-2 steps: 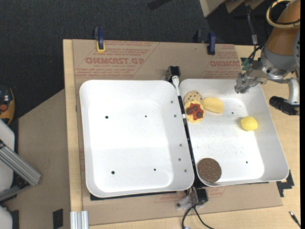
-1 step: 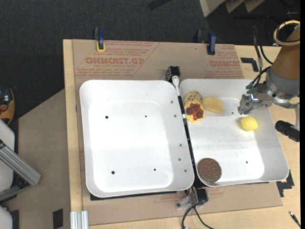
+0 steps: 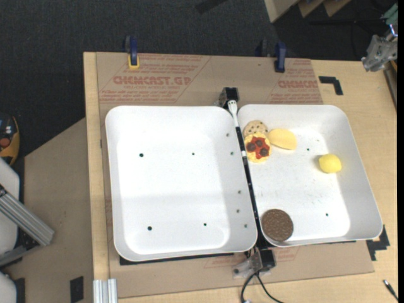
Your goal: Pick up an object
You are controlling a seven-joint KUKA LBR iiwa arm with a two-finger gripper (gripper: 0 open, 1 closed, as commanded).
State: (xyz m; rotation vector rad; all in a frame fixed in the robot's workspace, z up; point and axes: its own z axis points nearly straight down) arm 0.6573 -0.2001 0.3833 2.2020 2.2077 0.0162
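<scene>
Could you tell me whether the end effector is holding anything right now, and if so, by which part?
Nothing is held. The end effector sits at the upper right, off the bins, nothing visible in it.

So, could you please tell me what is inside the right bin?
The right bin holds a tan cookie, a red-topped pastry, a yellow bun, a lemon and a brown cookie. Nothing looks covered.

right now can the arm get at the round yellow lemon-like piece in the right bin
Probably yes: the round yellow piece sits alone on bare floor of the right white bin, apart from the other items, nothing over it.
</scene>
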